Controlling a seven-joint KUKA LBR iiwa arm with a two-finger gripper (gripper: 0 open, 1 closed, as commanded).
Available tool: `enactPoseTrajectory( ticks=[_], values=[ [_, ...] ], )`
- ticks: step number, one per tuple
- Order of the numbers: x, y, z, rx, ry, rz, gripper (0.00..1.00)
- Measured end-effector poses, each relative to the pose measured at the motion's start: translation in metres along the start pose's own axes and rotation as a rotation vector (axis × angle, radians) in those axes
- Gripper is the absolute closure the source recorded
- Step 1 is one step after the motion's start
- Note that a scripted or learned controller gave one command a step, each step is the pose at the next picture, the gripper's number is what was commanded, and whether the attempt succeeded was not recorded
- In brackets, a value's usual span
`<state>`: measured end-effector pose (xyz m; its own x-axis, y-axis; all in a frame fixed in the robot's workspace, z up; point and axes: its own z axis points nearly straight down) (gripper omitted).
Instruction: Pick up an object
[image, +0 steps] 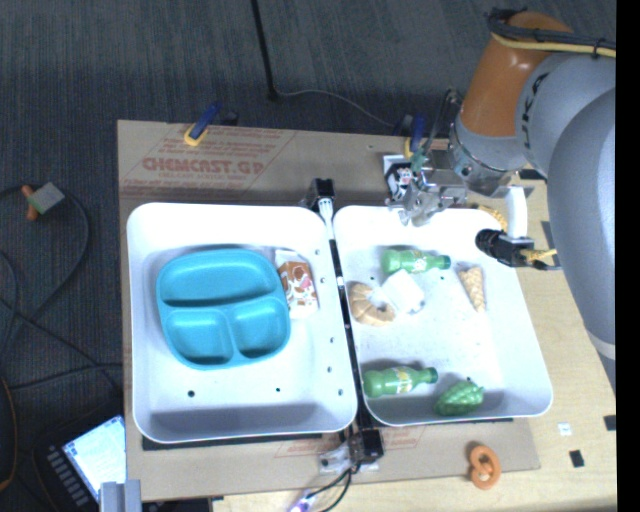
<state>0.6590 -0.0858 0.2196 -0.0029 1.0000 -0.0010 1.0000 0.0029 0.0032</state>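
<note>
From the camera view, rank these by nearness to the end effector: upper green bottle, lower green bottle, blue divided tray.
End effector at the right bin's far edge.
1. Upper green bottle, right bin, just below it.
2. Lower green bottle, right bin's near side.
3. Blue divided tray, left bin.

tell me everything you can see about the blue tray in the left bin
The blue tray is a sky-blue divided plate, seemingly glossy moulded plastic, with rounded corners and three compartments: one long one across the far side and two smaller ones nearer the camera. It lies flat and upright on the floor of the left bin, slightly rotated, filling much of it. A small brown-and-white packet sits against its right edge. Its compartments look bare.
</note>
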Motion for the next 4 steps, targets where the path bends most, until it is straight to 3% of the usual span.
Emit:
enactPoseTrajectory(
  ticks=[1, 2, 3, 4],
  values=[
    [-0.001, -0.001, 0.001, 0.003, -0.001, 0.002, 0.00],
    [0.025, -0.067, -0.086, 0.001, 0.000, 0.002, 0.00],
    [0.028, -0.098, -0.084, 0.004, 0.000, 0.004, 0.00],
    [0.018, -0.176, 0.036, 0.007, 0.001, 0.003, 0.00]
  ],
)
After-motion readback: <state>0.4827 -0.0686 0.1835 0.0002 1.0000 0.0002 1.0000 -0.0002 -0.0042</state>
